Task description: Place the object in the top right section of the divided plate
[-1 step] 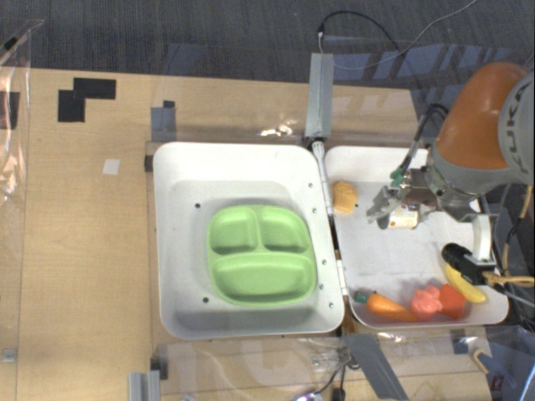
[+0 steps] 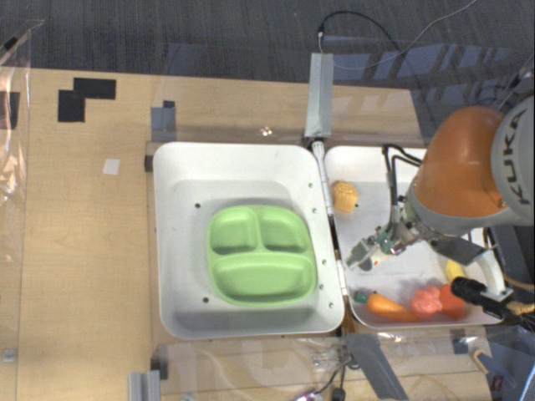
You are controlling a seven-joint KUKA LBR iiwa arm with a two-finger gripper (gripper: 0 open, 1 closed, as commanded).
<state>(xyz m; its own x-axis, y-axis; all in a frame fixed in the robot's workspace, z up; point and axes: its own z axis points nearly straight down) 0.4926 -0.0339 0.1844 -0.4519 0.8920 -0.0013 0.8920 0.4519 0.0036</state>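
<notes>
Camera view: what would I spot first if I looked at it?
Probably the bright green divided plate, sitting in the middle of the left bin. Next, the arm's big orange band over the right bin, where a carrot and a pink and red toy lie along the near edge.

A robotics lab: KUKA arm (image 2: 468, 170) over white bins (image 2: 180, 307) on a plywood table (image 2: 75, 249), cables (image 2: 368, 23) trailing across grey carpet.
</notes>
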